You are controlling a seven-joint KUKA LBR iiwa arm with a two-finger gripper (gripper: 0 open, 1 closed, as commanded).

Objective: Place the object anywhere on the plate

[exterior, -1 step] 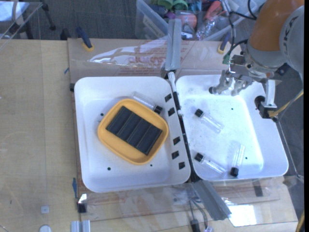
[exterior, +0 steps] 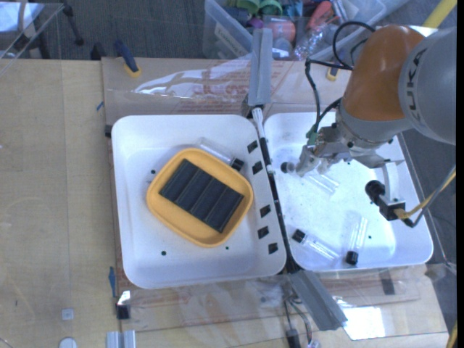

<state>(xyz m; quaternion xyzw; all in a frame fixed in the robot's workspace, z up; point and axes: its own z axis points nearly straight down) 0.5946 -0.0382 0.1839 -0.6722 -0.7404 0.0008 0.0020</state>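
A yellow plate (exterior: 161,194) lies tilted in the left bin (exterior: 138,252), with a dark ridged slab (exterior: 201,193) resting on it. A clear tube with a black cap (exterior: 236,163) lies just behind the plate's far edge. In the right bin (exterior: 406,245) lie several clear capped tubes: one (exterior: 316,247) near the front left, one (exterior: 356,235) near the front middle, one (exterior: 323,183) just below the gripper. My gripper (exterior: 299,164) hangs low over the right bin's back left part, close to the divider. I see nothing clearly held in it.
Black clips (exterior: 264,211) line the divider between the bins. A grey bar (exterior: 259,67) stands behind the divider. A clear tub of coloured toys (exterior: 290,6) sits at the back. A black cable and plug (exterior: 378,194) trail from the wrist over the right bin.
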